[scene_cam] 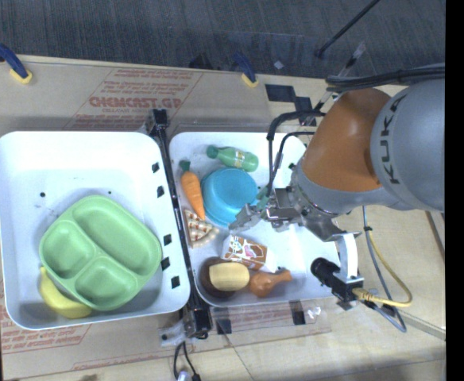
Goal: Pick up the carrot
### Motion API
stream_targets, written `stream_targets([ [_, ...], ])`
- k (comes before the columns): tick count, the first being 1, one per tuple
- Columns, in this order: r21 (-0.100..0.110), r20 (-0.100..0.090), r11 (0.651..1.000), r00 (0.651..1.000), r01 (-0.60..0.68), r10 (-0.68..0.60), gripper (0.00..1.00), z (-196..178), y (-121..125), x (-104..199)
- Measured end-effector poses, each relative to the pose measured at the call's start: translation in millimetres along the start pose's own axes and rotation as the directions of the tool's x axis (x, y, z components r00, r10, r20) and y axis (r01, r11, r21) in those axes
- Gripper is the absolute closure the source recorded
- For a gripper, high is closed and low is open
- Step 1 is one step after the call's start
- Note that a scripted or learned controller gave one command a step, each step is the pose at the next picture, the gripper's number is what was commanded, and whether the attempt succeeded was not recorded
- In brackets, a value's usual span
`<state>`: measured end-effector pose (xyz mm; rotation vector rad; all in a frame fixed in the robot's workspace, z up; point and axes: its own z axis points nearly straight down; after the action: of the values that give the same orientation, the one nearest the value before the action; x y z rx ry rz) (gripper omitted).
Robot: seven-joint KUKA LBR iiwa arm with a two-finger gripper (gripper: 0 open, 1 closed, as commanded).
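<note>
Grey and orange arm (375, 145) covers the right bin's right part (295, 145). Gripper (252, 217) fingers too small and cluttered to read. Yellow object (57, 300) mostly hidden under the green divided plate (101, 248). Green bottle (233, 158) label unreadable. Small printed packet (244, 250) markings blurred.

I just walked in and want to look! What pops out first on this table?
The big grey and orange robot arm reaching in from the right grabs the eye first, its claw low over the right bin beside a blue bowl. Next comes the green divided plate in the left bin. The carrot lies left of the bowl.
</note>
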<state>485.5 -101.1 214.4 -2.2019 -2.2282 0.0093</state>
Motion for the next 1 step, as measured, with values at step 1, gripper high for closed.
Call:
stream_targets([
  [1,0.001,0.004,0.996,0.996,-0.087,0.087,0.00,23.7,100.8,79.4],
])
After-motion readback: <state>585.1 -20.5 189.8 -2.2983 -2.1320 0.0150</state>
